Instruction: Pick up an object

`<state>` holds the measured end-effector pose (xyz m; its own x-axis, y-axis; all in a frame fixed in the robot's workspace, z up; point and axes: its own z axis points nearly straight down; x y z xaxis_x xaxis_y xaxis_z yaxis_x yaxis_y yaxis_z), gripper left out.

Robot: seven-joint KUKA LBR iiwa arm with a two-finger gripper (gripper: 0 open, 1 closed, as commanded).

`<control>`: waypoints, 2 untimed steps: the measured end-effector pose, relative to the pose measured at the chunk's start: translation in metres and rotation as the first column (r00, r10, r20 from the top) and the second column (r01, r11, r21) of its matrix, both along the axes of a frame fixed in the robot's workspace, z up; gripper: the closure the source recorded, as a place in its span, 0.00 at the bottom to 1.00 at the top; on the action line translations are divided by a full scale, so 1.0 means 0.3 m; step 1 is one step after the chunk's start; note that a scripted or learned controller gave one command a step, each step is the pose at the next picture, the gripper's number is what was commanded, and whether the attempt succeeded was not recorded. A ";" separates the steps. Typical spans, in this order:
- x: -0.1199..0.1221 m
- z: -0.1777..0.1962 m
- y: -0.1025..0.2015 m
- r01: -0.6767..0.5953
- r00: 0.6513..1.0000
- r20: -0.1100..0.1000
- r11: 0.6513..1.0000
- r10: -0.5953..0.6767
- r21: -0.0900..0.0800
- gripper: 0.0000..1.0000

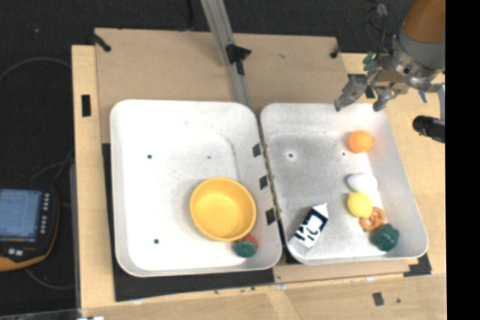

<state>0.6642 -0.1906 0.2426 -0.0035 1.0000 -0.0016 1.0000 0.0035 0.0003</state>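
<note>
Robotics lab: plywood bench (172, 64), twin white bins (150, 131), teach pendant (22, 225).

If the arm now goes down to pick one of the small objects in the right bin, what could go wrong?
1. The white object, yellow ball, orange ring and green object crowd together, so the gripper may knock neighbours or take two.
2. They lie near the right bin's far wall, which could block a finger.
3. The orange ball lies apart but may roll away.
</note>
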 end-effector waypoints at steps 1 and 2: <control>-0.001 0.000 -0.002 0.000 1.000 -0.001 1.000 0.000 -0.002 0.00; 0.004 -0.210 -0.008 0.002 1.000 -0.005 1.000 -0.002 0.000 0.00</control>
<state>0.6654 -0.1931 0.1795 -0.0012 1.0000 -0.0019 1.0000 0.0012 -0.0051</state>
